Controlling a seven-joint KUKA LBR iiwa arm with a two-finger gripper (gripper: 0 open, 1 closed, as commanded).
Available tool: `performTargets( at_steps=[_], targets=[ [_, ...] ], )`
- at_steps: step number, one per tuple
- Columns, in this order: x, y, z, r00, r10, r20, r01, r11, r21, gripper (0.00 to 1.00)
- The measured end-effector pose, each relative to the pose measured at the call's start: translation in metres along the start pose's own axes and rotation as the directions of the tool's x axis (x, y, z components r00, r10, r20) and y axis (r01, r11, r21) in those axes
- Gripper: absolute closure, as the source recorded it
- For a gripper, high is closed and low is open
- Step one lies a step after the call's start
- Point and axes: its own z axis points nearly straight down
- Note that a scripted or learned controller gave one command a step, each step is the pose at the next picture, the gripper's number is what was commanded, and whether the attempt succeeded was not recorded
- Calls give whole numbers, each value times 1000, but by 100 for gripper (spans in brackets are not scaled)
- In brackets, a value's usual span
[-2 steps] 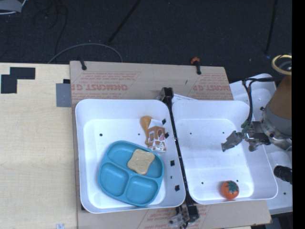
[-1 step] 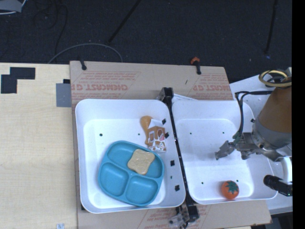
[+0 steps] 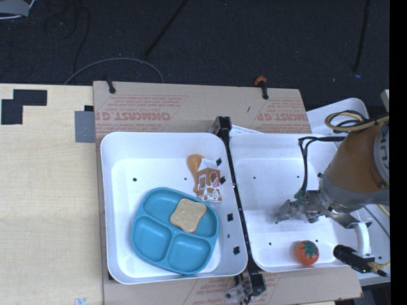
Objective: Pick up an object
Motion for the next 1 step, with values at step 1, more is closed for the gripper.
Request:
performTargets(
  at_steps=[1],
  targets=[
    [-2,1,-13,1000,7,2,-7,1000,-4,100]
  ],
)
